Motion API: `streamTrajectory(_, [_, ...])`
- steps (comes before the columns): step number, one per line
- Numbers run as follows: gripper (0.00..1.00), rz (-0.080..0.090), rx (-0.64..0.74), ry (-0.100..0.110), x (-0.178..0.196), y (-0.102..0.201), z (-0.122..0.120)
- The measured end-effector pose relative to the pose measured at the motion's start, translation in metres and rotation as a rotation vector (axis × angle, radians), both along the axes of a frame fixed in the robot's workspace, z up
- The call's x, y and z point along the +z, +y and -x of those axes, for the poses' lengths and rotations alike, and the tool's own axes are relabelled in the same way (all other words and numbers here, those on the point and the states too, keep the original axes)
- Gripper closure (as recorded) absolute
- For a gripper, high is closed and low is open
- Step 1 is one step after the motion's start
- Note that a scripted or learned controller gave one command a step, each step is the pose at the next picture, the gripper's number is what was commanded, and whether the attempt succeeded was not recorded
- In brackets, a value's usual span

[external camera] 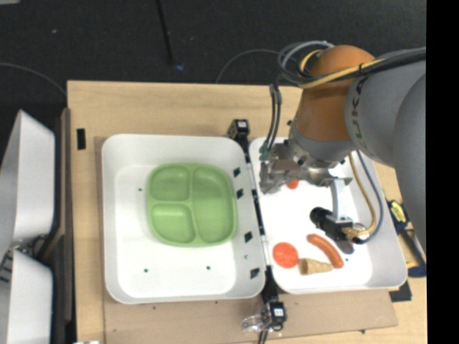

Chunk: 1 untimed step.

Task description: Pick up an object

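Two white bins (115, 192); end effector (276, 174) hangs above right one.

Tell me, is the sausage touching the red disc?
Apart. The camera view shows white bin floor between the sausage and the red disc.

claw (276, 180) fingertips and small red object (291, 185) half hidden under the wrist
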<state>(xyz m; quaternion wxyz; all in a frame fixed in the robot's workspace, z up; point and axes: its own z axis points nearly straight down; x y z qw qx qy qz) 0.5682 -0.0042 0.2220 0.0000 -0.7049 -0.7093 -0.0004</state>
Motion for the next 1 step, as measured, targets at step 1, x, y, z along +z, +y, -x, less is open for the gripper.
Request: streamTrajectory(1, [1.00,-0.001,0.001,0.002,-0.0047,0.0558,0.0024])
